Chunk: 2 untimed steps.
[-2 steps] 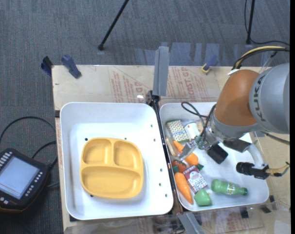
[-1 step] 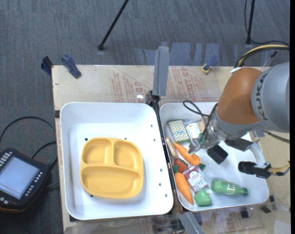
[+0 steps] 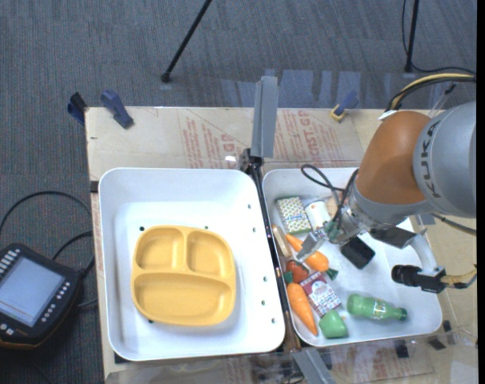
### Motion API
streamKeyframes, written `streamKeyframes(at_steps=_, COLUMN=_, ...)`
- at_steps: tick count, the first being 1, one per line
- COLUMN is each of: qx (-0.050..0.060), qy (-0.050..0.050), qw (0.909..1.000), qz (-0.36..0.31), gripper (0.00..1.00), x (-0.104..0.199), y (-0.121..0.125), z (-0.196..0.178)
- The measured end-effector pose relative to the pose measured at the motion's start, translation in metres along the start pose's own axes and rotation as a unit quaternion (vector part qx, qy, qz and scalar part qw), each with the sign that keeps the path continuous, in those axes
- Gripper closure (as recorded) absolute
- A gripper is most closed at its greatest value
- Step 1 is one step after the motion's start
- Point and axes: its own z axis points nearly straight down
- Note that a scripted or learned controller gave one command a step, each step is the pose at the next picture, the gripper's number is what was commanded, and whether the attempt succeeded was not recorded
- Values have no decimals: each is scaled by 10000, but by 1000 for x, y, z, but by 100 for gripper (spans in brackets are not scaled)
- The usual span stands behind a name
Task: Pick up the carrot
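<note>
While the big grey and orange arm (image 3: 410, 166) leans in over the right bin (image 3: 422, 294), its pincer (image 3: 313, 245) sits low among the toys there. I cannot tell if the pincer is spread or pressed together, because it is small and dark against the clutter.

Let us use the yellow plate (image 3: 184, 274) as our marker. It has three parts and lies flat in the left bin (image 3: 114, 206). Everything else sits to the right of the plate, past the wall between the two bins.

One carrot (image 3: 302, 308) lies close to that wall, long and orange, pointing down toward the near edge of the bin. Another orange carrot (image 3: 316, 261) with a bit of green lies a little farther from the plate, right by the pincer tip, and may be touching it. Between these two lies a small red and white packet (image 3: 318, 291). A green block (image 3: 333, 325) rests just beside the low end of the long carrot. A green bottle (image 3: 375, 308) lies on its side, farther still from the plate. A pale checked packet (image 3: 294, 212) sits up near the far side of the bin.

Both bins rest on a brown tabletop (image 3: 186, 138).
</note>
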Motion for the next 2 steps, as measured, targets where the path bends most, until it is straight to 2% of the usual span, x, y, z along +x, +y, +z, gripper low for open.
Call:
streamKeyframes(at_steps=1, qx=14, qy=14, qw=10000, qz=23, gripper=100, x=-1, y=-1, z=-8)
streamKeyframes(at_steps=2, qx=16, qy=15, qw=10000, qz=27, gripper=0, x=-1, y=-1, z=-8)
